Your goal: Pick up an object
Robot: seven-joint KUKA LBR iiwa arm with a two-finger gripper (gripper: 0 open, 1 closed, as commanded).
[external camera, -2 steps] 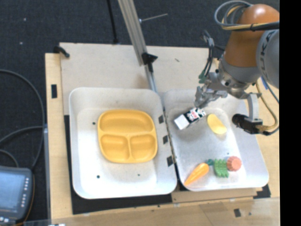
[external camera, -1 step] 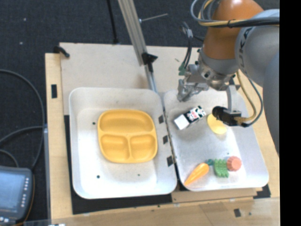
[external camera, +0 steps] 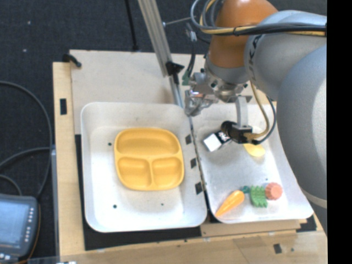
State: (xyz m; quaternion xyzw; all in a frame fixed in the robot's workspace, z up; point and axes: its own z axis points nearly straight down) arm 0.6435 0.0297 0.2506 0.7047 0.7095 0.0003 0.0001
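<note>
My gripper (external camera: 193, 106) hangs over the far end of the wall between the two bins, at the back left corner of the right bin (external camera: 286, 172). Nothing shows in its grasp. In the right bin a small yellow piece (external camera: 255, 150) lies near the middle right. Along that bin's near edge lie an orange carrot (external camera: 230, 202), a green block (external camera: 258, 196) and a pink-red round piece (external camera: 273, 191), all well in front of the gripper. A yellow divided plate (external camera: 148, 158) rests in the left bin (external camera: 96, 202).
A slanted aluminium post (external camera: 157, 37) rises behind the bins, close to the gripper's left. The grey arm (external camera: 297, 81) covers the right bin's far right side. A dark screen (external camera: 16, 221) sits off the bench at the lower left.
</note>
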